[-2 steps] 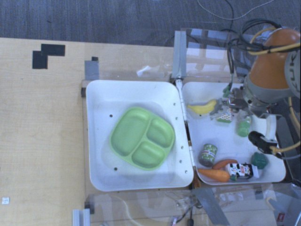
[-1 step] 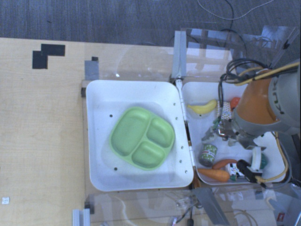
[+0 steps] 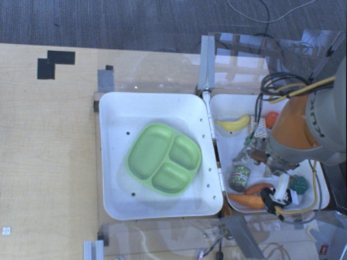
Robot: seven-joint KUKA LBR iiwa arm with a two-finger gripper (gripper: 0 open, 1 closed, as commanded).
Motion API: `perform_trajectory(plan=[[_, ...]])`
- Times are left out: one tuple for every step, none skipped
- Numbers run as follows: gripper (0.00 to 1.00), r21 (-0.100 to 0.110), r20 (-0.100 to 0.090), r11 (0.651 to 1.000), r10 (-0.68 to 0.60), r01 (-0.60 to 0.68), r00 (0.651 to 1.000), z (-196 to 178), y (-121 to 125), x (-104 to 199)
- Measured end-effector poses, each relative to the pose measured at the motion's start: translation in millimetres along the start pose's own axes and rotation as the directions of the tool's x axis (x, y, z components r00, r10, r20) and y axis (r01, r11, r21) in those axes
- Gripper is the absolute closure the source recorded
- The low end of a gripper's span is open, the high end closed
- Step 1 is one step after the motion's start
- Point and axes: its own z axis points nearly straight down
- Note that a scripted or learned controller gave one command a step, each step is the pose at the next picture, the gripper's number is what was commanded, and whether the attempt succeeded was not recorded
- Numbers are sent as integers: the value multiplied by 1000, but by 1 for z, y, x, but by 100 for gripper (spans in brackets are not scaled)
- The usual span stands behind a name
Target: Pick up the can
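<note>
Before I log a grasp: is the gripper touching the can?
Cannot tell. In the camera view the gripper sits just above the can in the right bin, and the arm's bulk hides any contact or gap.

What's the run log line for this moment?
arm: over right bin | end effector: beside can | can: upright, not held | left bin: green tray

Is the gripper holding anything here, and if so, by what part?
Cannot be told. The gripper sits just above the can, its fingers hidden.
</note>
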Motion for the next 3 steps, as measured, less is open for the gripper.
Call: perform_trajectory(plan=[[0,-5,0,991,133,-133,991,0,-16,-2],[0,12,10,960,279,-280,960,-95,-19,56],[0,7,1,982,-187,187,982,0,-17,-10]])
